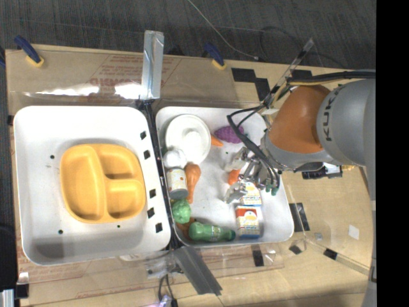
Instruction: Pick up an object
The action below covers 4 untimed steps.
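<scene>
My gripper (245, 179) reaches down into the right bin (281, 226), over its right half. A small orange piece (234, 174) lies right against the gripper's left side, and whether it is held I cannot tell. Just below the gripper lies a small carton (249, 217). An orange carrot (192, 173) and a small bottle (177, 179) lie to its left. A purple toy (225, 133) sits above it, next to a white bowl (188, 137). A green bottle (209, 232) and a green lump (181, 210) lie along the bin's lower left.
The left bin (32, 133) holds a yellow divided tray (102, 181). A metal bracket (152, 62) stands at the divide between the bins. Black cables (246, 117) loop from the arm's wrist over the right bin's upper part.
</scene>
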Tool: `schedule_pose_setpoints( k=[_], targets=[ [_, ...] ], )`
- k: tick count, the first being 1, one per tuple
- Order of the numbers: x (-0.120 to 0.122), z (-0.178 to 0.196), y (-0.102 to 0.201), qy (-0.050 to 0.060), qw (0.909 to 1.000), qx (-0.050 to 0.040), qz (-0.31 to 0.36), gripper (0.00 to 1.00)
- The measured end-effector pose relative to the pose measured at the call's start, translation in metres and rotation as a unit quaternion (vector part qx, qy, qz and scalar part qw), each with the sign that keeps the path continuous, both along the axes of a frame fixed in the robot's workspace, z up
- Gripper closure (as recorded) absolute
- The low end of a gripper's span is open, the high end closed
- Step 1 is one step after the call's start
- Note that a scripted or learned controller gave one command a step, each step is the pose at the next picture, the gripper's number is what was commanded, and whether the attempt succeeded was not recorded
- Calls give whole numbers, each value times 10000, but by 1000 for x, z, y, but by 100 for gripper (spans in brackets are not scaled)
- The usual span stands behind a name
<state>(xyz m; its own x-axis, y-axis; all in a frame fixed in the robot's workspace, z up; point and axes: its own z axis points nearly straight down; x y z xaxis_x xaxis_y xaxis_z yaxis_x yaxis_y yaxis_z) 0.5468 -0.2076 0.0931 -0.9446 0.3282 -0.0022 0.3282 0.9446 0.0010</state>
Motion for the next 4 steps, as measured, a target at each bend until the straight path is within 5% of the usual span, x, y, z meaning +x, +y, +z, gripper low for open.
schedule_pose_setpoints(
  k=[1,2,3,4],
  targets=[
    [-30,-1,36,16,9988,5,-496,0],
    [-30,0,3,0,10000,26,-15,0],
    [-17,0,20,-7,9974,0,-723,0],
    [-32,-2,72,24,9941,8,-1082,0]
  ],
)
